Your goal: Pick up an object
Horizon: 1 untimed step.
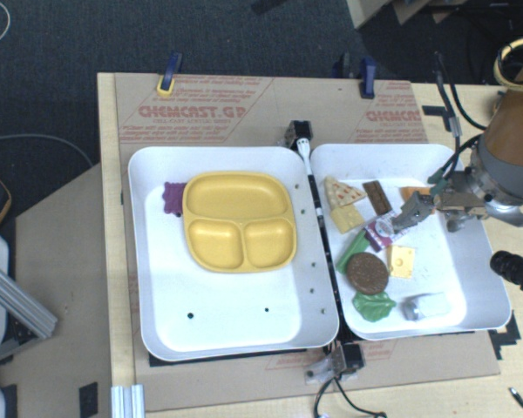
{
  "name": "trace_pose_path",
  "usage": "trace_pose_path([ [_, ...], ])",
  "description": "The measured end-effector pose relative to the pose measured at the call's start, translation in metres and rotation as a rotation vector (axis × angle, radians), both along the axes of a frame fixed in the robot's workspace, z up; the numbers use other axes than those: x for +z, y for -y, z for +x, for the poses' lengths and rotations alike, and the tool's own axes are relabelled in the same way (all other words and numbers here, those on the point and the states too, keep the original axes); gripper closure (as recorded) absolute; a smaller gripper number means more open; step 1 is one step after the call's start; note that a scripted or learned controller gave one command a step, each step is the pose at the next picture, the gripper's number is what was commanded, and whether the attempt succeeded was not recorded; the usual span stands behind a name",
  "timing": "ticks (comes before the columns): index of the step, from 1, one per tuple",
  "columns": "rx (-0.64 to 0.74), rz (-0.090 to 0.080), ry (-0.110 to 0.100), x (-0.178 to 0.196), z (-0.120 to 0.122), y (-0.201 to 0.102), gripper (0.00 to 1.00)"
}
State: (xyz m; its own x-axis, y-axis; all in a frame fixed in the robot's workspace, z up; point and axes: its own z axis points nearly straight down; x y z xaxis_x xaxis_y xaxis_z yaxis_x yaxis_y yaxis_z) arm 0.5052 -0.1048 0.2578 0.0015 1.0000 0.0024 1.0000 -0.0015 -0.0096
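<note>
Left bin (157, 259): holds a yellow divided plate (241, 219) lying flat, with a purple object (173, 197) tucked against its left edge; this bin seems kept apart as the drop side.
Right bin (479, 299): carries the pickable clutter, heaped toward its left half: a pale cheese-like wedge (343, 192), a brown bar (376, 197), a yellow square (403, 260), a round brown cookie (367, 273), green pieces (372, 306) and a clear wrapped item (424, 304).
Gripper (411, 214): reaches in from the right, hanging low over the upper middle of that heap, likely choosing a target there.
Fingers: too blurred to tell whether apart or together; nothing visibly held.
Task thing: not yet chosen; every candidate lies in the right bin.
</note>
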Motion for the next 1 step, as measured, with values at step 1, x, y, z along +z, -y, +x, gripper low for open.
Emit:
trace_pose_path([
  [1, 0.002, -0.001, 0.008, 0.0034, 0.0016, 0.0000, 0.00],
])
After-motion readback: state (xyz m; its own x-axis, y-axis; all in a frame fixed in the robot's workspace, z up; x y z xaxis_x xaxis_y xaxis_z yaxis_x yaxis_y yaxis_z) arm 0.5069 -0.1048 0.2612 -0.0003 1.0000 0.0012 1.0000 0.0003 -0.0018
